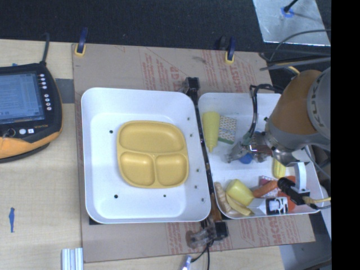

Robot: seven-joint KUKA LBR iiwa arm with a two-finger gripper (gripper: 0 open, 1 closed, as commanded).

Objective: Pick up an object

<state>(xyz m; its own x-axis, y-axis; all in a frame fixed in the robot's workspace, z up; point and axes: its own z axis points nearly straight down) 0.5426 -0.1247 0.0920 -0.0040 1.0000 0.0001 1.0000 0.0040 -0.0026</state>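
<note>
- Nearest the camera, a yellow cup (240,192) lay tilted at the front of the right bin (209,103), beside a banana (236,208) and an orange carrot-like piece (265,189).
- Further back in that bin the gripper (245,149) hung low over a small blue object (246,158); whether it was released or clenched could not be told.
- Just left of it lay a yellow cone-shaped piece (210,129) and a patterned card (227,127).
- Behind the gripper, the arm (301,114) covered the bin's right side.
- Across the divide, the left bin (95,151) held a yellow sectioned plate (152,153).
- Well apart, a tablet (25,108) rested at the bench's left.
</note>
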